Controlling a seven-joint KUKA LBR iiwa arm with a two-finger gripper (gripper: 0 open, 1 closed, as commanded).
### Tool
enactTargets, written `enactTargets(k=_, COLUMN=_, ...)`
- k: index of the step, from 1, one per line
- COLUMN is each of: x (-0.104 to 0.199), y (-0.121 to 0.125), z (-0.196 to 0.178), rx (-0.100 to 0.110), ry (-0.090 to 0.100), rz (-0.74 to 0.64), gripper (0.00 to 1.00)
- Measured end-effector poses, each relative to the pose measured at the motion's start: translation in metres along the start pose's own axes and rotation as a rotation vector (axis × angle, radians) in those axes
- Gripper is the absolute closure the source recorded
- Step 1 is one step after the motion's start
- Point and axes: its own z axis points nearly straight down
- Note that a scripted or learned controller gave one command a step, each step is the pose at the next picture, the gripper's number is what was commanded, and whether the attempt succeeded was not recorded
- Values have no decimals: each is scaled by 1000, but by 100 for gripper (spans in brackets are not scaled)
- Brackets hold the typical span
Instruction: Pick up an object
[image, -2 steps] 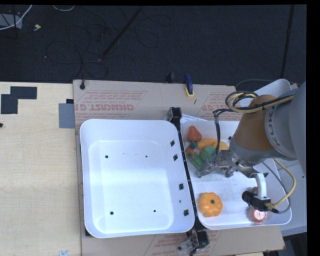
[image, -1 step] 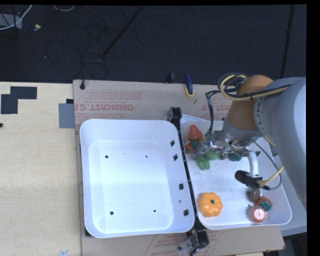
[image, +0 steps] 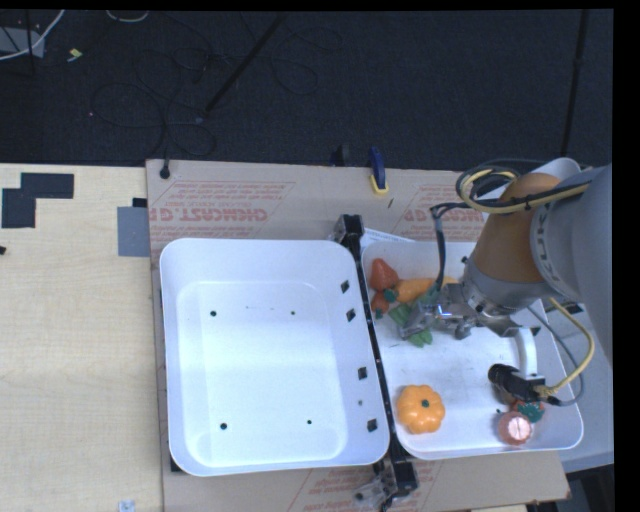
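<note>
Gripper (image: 432, 316) sits low in the right bin (image: 465, 385), at the far-left part of its floor, close to the wall shared with the left bin (image: 260, 350). My arm (image: 520, 245) comes in from the right of the view and bends down over the right bin's far side. State of the gripper: I cannot tell whether it is spread or pressed together; the metal tip is small and blurred against the toys. I see nothing clearly pinched in it.

Objects in the right bin:
- green pieces (image: 412, 328), a small cluster right at the gripper's tip, on its left and near side; touching or just beside, I cannot tell which.
- orange piece (image: 413, 290), just beyond the green cluster, towards the far wall.
- red piece (image: 383, 273), next to the orange one, close against the dividing wall.
- pumpkin (image: 420, 409), orange with a green stem, alone near the front-left corner, well apart from the gripper.
- round pink thing (image: 517, 428), near the front-right corner.

Left bin: white floor with a few small dark dots. Both bins rest on a cardboard sheet (image: 250, 205) with red print, laid on the pale wooden bench (image: 70, 350). A blue clip (image: 377, 170) stands at the sheet's far edge.
</note>
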Motion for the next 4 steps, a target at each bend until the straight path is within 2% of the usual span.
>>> enactTargets(k=1, x=38, y=55, z=-2, rx=-6, ry=-7, rz=-5, gripper=0)
enactTargets(k=2, x=10, y=-14, z=0, rx=3, ry=1, rz=3, gripper=0)
enactTargets(k=3, x=26, y=39, z=-2, rx=-7, ry=-2, rz=-3, gripper=0)
enactTargets(k=4, x=-13, y=-18, z=0, rx=0, ry=0, rz=1, gripper=0)
